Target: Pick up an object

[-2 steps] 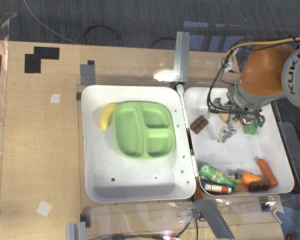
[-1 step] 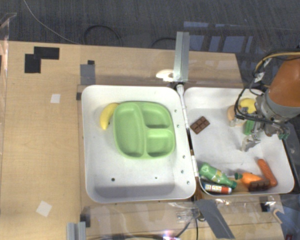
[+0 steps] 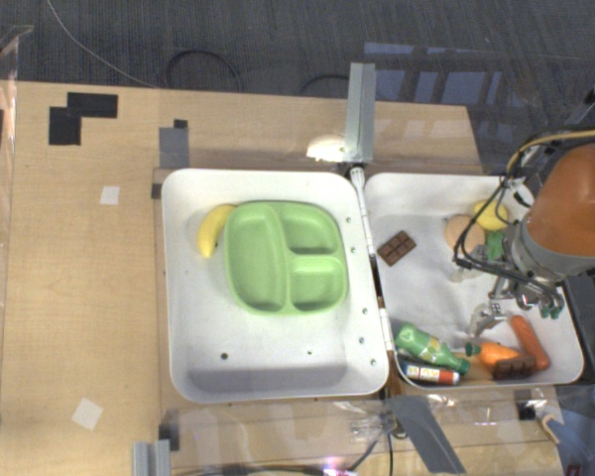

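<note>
Low in the right bin (image 3: 416, 206), near its front wall: orange carrot (image 3: 496, 353), green bottle (image 3: 426, 344), red sausage (image 3: 529, 336), dark brown piece (image 3: 514, 369), crowded together, some edges overlapping and hard to separate. Just above them, hand (image 3: 489, 317), small and metallic, fingers too blurred to judge as spread or pressed together; nothing seen between them. Brown chocolate bar (image 3: 396, 248) apart, near the divider. Yellow and tan items half hidden behind the arm (image 3: 570, 211). Left bin (image 3: 193, 355): green tray (image 3: 283, 256), banana (image 3: 213, 228) partly tucked beside it. Worktop (image 3: 69, 296) pale wood.
</note>
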`<state>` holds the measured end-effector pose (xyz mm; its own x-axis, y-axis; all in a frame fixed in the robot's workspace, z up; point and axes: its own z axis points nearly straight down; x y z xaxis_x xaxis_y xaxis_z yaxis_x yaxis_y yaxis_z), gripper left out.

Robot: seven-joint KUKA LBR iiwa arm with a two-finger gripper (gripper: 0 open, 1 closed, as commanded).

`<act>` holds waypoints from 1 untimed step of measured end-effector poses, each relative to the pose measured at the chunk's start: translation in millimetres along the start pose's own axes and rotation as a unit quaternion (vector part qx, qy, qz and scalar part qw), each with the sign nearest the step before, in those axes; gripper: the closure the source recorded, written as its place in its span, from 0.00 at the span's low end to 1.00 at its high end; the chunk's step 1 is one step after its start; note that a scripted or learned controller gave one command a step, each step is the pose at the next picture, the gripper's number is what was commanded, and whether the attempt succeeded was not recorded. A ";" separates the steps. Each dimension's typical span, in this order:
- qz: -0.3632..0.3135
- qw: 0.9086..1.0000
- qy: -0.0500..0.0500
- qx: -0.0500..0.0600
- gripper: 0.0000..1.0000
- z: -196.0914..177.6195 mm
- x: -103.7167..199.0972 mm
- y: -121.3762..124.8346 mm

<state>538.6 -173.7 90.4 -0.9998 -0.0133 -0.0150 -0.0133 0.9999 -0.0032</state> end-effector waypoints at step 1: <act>-0.014 1.000 -0.002 -0.002 0.00 -0.5 -16.8 84.0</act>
<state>554.3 -89.4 90.9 -0.9990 -0.0415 -0.0189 -0.0415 0.9991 0.0003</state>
